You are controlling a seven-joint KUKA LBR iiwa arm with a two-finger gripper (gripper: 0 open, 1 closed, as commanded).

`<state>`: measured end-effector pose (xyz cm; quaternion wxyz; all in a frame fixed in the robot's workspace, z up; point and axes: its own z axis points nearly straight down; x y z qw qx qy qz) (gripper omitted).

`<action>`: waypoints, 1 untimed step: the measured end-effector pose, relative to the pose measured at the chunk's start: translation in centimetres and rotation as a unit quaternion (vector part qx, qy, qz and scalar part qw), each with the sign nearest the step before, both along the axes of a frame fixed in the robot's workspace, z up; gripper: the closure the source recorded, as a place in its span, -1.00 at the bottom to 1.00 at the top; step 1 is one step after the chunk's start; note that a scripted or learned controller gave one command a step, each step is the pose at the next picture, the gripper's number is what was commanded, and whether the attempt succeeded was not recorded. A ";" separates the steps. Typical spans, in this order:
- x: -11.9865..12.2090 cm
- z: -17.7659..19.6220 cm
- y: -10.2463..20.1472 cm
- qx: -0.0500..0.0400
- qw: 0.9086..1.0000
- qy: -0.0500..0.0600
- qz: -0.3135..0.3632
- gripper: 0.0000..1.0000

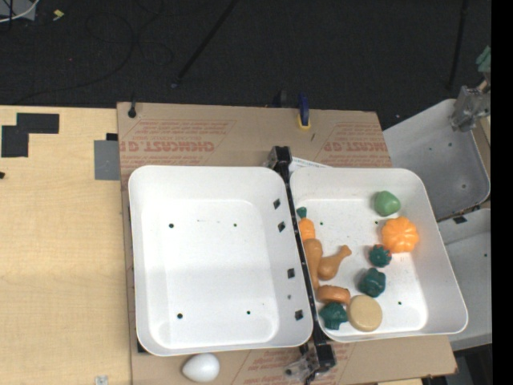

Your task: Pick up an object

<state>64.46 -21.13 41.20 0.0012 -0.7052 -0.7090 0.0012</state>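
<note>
A brown cardboard sheet (200,135) covers the bench, and the two white bins sit on it side by side, rims touching along the middle.

The left bin (152,295) has only small dark dots on its floor. The right bin (433,311) holds all the toys that could be picked.

Taking that right bin as a clock face:
- An orange pumpkin (399,235) sits at about two o'clock, near the wall.
- A cream round disc (366,313) lies at six o'clock.
- A tan drumstick (322,258) lies at nine o'clock, tilted.
- A pale green lump (386,203) sits at one o'clock, just above the pumpkin.
- A dark green piece (372,282) sits close to the centre, a shade toward five.
- A second dark green piece (334,316) sits at seven o'clock, touching the disc.
- A third dark green piece (379,255) sits just beside the pumpkin, at its seven o'clock.
- An orange sausage (333,293) lies at eight o'clock, between the drumstick and the second green piece.
- An orange stub (306,229) hugs the dividing rim at ten o'clock.

A white egg (200,367) rests on the cardboard at six o'clock of the left bin, outside its wall. A small blue clamp (304,112) stands at the sheet's far edge.

Whether the pincer is released or clenched, I cannot tell.
</note>
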 end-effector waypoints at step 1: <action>0.0 0.5 0.0 0.000 1.000 -0.001 0.001 1.00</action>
